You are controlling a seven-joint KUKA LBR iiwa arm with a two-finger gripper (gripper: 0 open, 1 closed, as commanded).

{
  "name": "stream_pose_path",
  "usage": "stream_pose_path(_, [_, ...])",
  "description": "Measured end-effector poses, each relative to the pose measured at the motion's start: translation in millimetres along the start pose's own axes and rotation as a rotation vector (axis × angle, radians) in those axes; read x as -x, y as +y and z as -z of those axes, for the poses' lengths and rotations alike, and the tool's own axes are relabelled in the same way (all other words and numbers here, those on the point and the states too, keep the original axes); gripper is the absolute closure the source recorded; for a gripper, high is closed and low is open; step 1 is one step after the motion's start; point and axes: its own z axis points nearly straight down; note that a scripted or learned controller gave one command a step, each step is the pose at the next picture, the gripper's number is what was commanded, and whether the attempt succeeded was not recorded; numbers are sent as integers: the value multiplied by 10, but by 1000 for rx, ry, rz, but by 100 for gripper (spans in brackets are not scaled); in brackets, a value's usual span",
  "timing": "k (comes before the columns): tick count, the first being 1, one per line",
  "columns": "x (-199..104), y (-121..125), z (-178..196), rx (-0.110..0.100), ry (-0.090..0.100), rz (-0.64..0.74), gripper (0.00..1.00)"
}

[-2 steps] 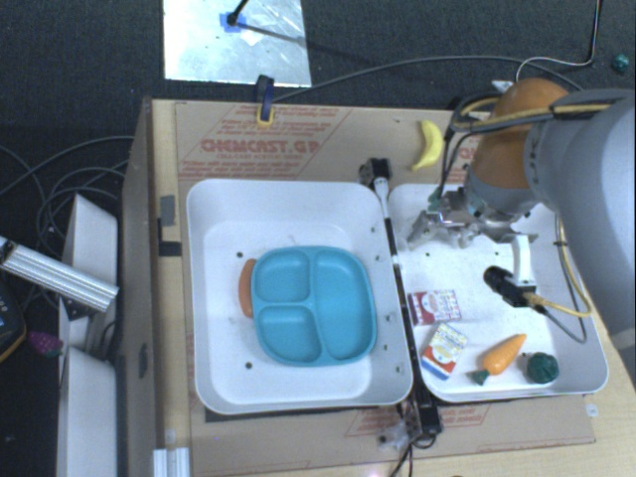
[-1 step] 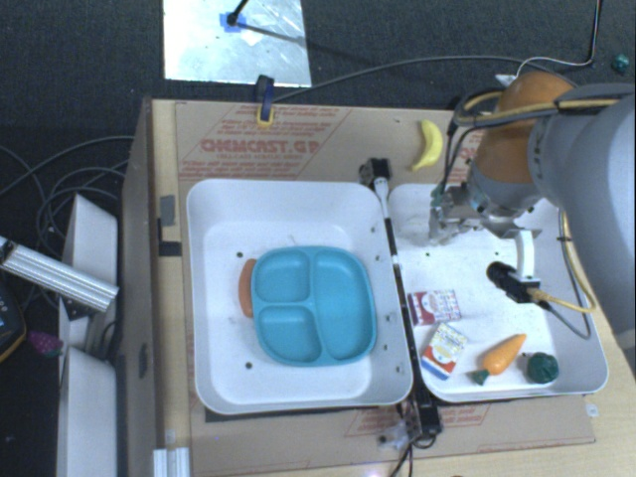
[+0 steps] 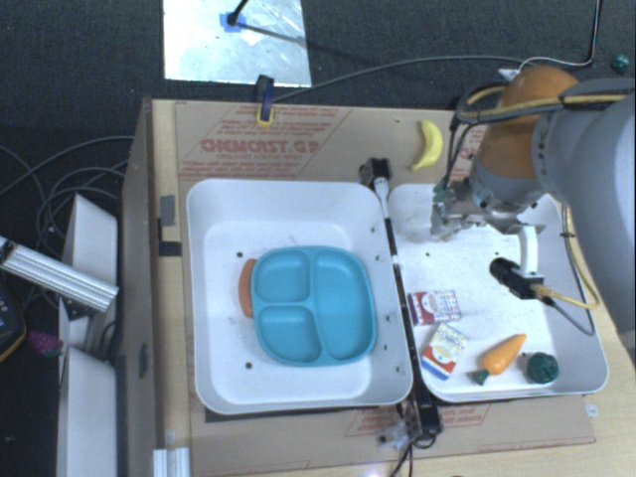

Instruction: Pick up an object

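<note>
Two shallow white bins (image 3: 298,199) sit side by side; over the right one's far corner hangs the metal gripper (image 3: 449,219) (finger spacing unclear, cannot tell), well apart from the orange plastic carrot (image 3: 500,355).

I have one camera, fixed above the bench (image 3: 298,132) and looking down at a slant. It stands far enough to take in both white bins, the left bin (image 3: 214,296) and the right bin (image 3: 581,351), with dark floor around them. The arm (image 3: 586,137) enters from the right side.
</note>
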Motion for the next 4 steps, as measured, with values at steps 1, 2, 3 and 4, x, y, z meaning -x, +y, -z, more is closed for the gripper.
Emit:
stream_pose_path(1, [0,-1,-1,0,0,0,0])
stream_pose_path(2, [2,298,-276,-5,0,-3,0])
stream_pose_path(3, [14,148,-272,-5,-1,-7,0])
stream_pose_path(4, [13,160,-161,-2,-1,-4,100])
